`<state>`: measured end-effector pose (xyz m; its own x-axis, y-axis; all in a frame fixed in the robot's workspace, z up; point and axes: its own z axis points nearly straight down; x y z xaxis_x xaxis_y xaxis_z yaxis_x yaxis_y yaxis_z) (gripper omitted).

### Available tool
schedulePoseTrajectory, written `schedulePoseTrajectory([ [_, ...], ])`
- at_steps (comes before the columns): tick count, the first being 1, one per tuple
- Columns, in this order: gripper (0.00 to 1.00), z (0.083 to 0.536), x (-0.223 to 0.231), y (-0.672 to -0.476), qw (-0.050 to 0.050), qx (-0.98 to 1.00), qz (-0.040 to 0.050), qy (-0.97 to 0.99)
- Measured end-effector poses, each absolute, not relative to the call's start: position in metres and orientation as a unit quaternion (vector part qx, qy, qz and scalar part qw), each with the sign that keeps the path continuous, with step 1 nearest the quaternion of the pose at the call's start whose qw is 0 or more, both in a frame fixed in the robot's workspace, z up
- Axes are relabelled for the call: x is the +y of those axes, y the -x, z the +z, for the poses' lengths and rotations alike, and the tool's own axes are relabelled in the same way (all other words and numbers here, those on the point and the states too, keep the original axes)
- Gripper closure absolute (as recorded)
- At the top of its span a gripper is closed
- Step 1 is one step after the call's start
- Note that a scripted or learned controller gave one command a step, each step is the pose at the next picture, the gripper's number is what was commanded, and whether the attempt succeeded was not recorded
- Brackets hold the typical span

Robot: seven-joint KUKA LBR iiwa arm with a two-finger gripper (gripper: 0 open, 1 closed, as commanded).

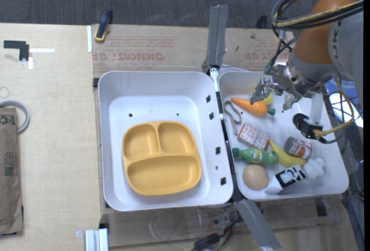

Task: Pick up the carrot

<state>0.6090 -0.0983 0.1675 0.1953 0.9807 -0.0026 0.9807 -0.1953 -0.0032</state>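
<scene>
Two white bins sit side by side on the counter [58,128]; we list the contents as follows. Left bin [110,146]: one yellow divided plate [162,157] near its middle. Right bin [338,177]: one carrot [250,106], orange with a green tip, lying near the far left corner beside the wall that divides the bins; one red-and-white packet [252,136] toward the middle; one green bottle [255,155]; one banana [286,155]; one small can [298,147]; one tan ball [255,176] at the near edge; one black-and-white bottle [298,173] at the near right.

End effector [263,93]: it hangs over the far part of the right bin, just at the thick end of the carrot. We cannot tell how far it is open, nor whether it touches the carrot; we see nothing gripped in it.

Risks, as we judge them: the carrot lies close to the dividing wall, so a descent set slightly off could strike that wall or nudge the carrot against it. The carrot is tapered and round, so a closure near one end may squeeze it out sideways. A thin loop [232,112] lying beside the carrot's tip could also be snagged.
</scene>
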Motion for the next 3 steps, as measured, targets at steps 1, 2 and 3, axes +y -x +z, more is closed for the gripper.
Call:
schedulePoseTrajectory([
  [1,0.0,0.091,-0.103,-0.638,0.0,-0.705,0.0011,0.709],
  [2,1.0,0.1,-0.104,-0.638,0.0,-0.705,0.0023,0.709],
  [3,1.0,0.187,-0.137,-0.652,-0.001,-0.753,0.0006,0.658],
])
